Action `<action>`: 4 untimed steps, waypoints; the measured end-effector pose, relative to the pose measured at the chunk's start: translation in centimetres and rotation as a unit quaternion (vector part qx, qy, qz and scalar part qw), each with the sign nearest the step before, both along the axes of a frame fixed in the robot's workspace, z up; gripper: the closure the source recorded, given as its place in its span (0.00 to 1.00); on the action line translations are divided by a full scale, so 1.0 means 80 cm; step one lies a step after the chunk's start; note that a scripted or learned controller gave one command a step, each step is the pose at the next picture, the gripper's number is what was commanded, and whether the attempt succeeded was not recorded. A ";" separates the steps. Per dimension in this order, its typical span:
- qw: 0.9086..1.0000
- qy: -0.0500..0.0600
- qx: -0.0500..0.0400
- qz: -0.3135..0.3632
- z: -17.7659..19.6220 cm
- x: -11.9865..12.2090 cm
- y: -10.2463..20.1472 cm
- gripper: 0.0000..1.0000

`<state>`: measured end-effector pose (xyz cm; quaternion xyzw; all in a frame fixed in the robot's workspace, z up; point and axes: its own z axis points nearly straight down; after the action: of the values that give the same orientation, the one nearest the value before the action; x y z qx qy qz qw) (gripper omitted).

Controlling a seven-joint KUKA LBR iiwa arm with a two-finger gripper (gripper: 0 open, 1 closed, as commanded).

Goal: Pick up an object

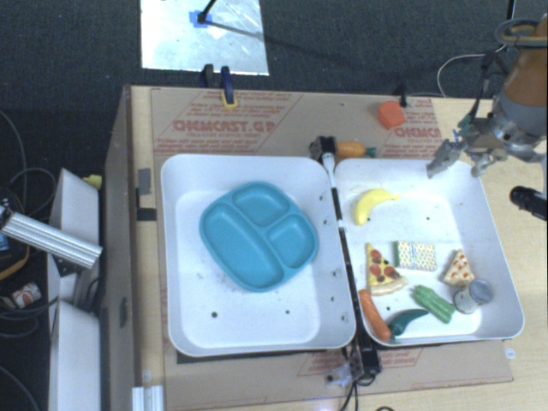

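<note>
My gripper [459, 161] hangs at the far right edge of the right bin [497, 229], fingers spread apart with nothing between them. Inside that bin lie a yellow banana [373, 202], a pizza slice [383, 270], a patterned square cracker [416, 255], a small triangular slice [459, 269], a green pickle [432, 303], a silver can [473, 296], a carrot [373, 313] and a teal pepper [406, 319]. The banana is the closest of these to the gripper, down and to its left.
The left bin [184, 315] holds a blue sectioned plate [259, 235]. Behind the bins on the bench are an orange block [391, 114], an orange-and-green toy [351, 150] and a blue-yellow clamp [226, 86]. A metal plate [204, 26] lies farther back.
</note>
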<state>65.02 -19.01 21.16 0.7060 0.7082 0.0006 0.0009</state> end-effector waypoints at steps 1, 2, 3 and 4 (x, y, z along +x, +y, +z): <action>1.000 0.002 0.001 0.001 -0.133 -0.021 0.061 0.00; 1.000 0.013 -0.001 0.001 -0.152 0.018 0.100 0.00; 1.000 0.019 0.001 0.002 -0.141 0.016 0.100 1.00; 1.000 0.022 -0.001 0.004 -0.129 0.015 0.098 1.00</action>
<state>66.18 -11.18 10.86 0.7031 0.7108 -0.0155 -0.0140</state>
